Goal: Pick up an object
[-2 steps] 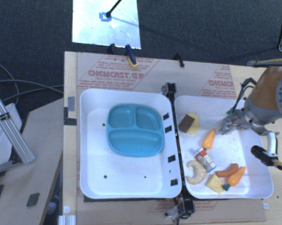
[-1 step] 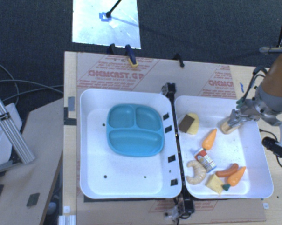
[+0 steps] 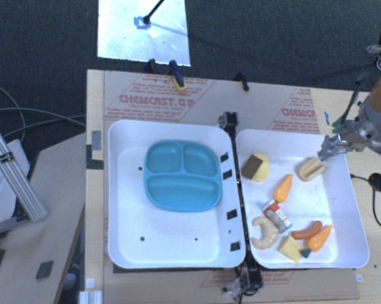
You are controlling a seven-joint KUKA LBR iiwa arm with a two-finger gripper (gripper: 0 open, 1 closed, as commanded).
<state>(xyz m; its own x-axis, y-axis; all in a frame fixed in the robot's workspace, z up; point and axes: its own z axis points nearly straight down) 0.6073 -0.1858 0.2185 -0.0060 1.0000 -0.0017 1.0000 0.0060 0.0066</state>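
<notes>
We log 2 white bins on a printed cardboard sheet; dark carpet lies beyond. The tan block rests in the right bin's far corner, gripper just beside it; finger state unclear.

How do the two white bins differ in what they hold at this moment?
The left bin holds a single large item, a blue divided plate lying flat near its centre. The right bin holds many small toy foods scattered about, among them an orange carrot and a tan block, and the gripper is at its upper right. Both bins are shallow, white and rounded.
</notes>
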